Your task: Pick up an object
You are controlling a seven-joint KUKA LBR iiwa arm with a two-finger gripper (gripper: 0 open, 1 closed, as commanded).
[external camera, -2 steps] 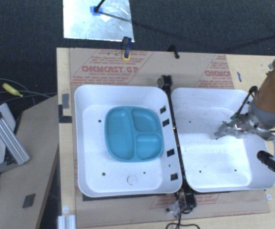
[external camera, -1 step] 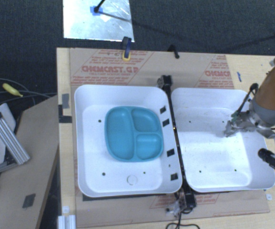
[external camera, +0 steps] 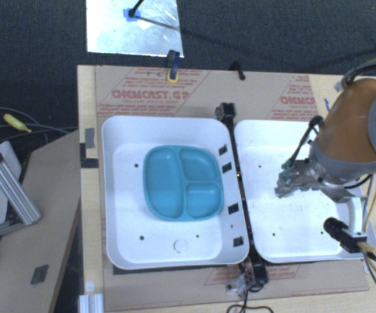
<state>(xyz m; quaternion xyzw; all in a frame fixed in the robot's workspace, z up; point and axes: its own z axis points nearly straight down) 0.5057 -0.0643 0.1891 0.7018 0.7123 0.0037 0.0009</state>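
Step in hand, as judged: approach/search phase, nothing gripped yet. The gripper is seen low over the R bin, near its mid floor, w/ the arm reaching in from the right. Whether the claw is spread or pressed together cannot be told; it is too small and blurred against the white floor. Nothing is seen pinched in it.

The task's thing, a blue plate, lies flat in the middle of the L bin, well apart from the gripper, w/ the bins' shared walls between them.

Next move, as judged: the gripper must be lifted clear of the wall, carried across to the L bin and brought down on the plate's rim. A flat middle offers no purchase, so an edge or a divider ridge is likely needed.

Count: bins x2; plate x1, w/ 3 compartments; arm x1; gripper x1. A faint ring x1 is noted on the L bin floor near the front; what it is cannot be told.
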